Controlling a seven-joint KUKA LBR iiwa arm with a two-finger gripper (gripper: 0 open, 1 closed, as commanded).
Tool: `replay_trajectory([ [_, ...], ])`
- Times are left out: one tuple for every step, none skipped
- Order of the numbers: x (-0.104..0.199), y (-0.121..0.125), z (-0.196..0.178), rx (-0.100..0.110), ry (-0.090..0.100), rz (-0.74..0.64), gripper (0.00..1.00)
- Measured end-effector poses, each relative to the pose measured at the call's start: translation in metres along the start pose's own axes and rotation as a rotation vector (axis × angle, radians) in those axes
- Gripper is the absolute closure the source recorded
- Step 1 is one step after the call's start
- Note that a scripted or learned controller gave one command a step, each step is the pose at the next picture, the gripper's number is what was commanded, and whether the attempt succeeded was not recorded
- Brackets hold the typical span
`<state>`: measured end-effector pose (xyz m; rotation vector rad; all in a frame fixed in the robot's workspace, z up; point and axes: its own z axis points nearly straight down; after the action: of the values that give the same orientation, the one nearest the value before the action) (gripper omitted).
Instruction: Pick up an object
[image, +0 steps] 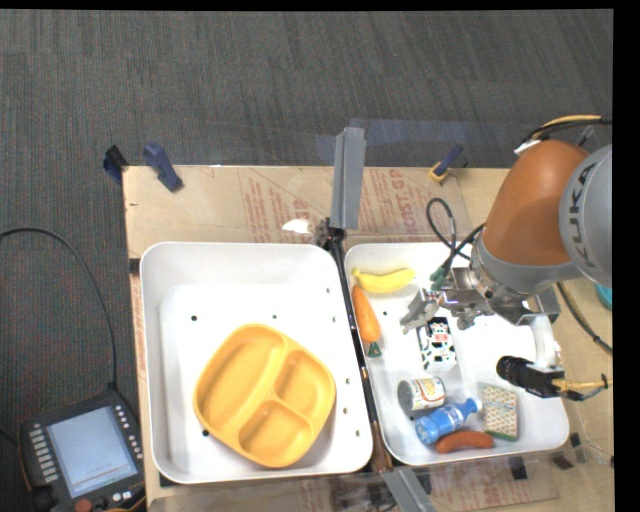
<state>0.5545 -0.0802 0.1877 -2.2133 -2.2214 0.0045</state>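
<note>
Arm posture, single camera view.
We see the arm (545, 215) reaching in from the right, orange band uppermost and grey wrist bent downward, with the claw (430, 305) low at its left end; we cannot make out the claw's state from here.
</note>
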Motion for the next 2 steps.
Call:
replay_trajectory([
  [-0.025, 0.011, 0.088, -0.003, 0.000, 0.197, 0.00],
  [-0.057, 0.033, 0.101, -0.002, 0.000, 0.500, 0.00],
])
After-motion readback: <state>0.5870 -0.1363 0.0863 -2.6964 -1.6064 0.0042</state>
